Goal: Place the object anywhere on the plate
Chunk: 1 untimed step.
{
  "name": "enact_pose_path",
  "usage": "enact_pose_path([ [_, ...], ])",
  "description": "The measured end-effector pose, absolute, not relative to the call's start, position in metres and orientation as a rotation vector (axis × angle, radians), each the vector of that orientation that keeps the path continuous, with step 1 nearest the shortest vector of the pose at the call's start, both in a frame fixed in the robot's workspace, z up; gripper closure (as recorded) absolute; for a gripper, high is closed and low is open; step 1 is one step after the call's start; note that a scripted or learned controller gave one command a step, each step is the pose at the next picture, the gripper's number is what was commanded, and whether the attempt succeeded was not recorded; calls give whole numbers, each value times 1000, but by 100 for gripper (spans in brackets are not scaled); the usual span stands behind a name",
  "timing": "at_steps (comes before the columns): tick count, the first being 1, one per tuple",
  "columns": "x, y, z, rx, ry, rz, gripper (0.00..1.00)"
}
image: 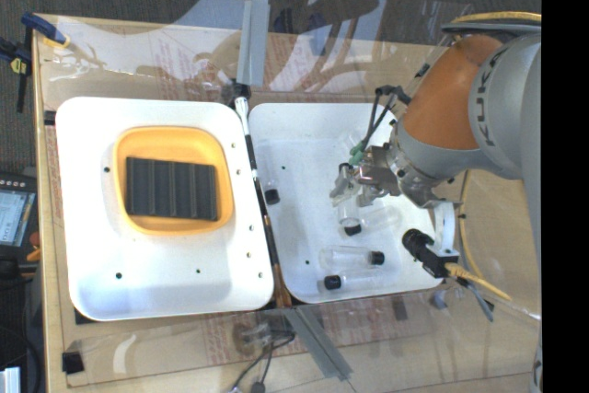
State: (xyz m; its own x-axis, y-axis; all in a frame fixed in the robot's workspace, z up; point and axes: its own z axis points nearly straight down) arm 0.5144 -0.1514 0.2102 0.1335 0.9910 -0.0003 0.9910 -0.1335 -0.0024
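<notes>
Camera view looks down on two white bins set side by side on a bench. The left bin [83,281] holds a yellow plate [171,143] with a dark ribbed rectangle [172,187] in its middle; the plate sits toward the upper part of that bin, with a wide bare white margin below it and narrower margins at its other sides.

The right bin [294,244] holds several small clear tubes with black caps. One tube [354,256] lies near the lower middle, another [336,282] close to the bottom rim, and a small black cap or piece [271,196] lies just beside the left rim. The upper left of this bin is bare.

The arm [479,115] reaches in from the right, its orange band above the wrist. The gripper [352,198] hangs over the middle of the right bin, well apart from the plate. A clear tube-like piece shows at its tip, but glare and clutter hide the fingers, so I cannot tell how far apart they are or whether anything is between them.

Black letters run along the arm's grey casing at the right; they are cut off and I cannot read them.
</notes>
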Motion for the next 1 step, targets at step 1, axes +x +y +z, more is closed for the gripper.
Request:
enact_pose_path([
  [1, 545, -116, 211, -2198, -2243, 1, 100],
])
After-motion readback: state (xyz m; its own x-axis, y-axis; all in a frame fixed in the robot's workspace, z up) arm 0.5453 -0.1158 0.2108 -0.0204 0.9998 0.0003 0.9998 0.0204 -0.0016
